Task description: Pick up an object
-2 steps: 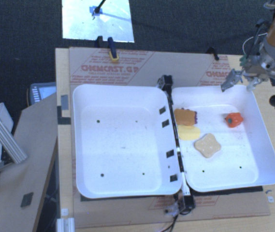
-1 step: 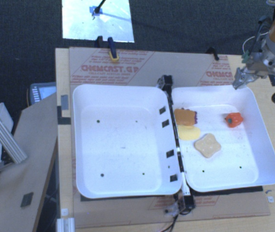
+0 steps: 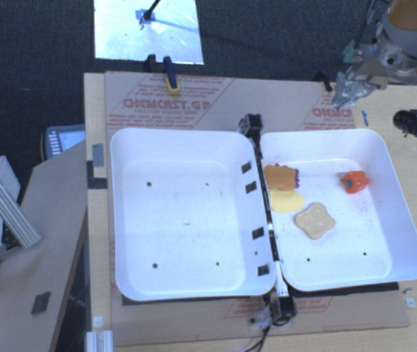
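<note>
A KUKA arm's gripper point(image 3: 345, 94) hangs above the far rim of the right bin point(image 3: 399, 218); whether its fingers are apart or together cannot be told. The orange-red toy pepper point(image 3: 354, 182) lies near that bin's far right, apparently light and stiff, best pinched across its body. It looks stubby, long axis roughly left-right, dark stem end facing left.

The grey arm point(image 3: 406, 31) reaches in at the upper right, its orange band at the top edge, wrist angled down-left, with the gripper point(image 3: 345, 94) hanging at its tip
</note>
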`<state>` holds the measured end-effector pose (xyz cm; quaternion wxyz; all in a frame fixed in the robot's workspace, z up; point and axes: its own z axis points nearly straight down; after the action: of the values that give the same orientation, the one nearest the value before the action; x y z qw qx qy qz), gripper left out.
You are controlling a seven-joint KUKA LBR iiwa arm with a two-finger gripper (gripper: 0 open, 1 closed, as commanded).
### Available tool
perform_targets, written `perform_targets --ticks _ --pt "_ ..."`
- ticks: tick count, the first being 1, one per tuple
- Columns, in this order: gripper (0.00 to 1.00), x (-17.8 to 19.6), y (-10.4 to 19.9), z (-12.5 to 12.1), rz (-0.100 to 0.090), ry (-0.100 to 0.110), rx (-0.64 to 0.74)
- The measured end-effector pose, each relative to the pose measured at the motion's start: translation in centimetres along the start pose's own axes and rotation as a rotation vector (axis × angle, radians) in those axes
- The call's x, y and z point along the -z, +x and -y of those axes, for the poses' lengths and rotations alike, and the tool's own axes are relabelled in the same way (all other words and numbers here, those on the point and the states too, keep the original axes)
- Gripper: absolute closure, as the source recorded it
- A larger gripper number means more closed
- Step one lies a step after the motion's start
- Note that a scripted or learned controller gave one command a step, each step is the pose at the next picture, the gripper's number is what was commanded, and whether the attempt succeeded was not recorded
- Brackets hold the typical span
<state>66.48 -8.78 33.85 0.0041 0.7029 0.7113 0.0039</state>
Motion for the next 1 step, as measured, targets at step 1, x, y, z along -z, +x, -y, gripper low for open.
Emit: perform_targets --ticks 1 --pt "1.0 11.73 12.22 -0.73 -0.002 -0.006 0.004"
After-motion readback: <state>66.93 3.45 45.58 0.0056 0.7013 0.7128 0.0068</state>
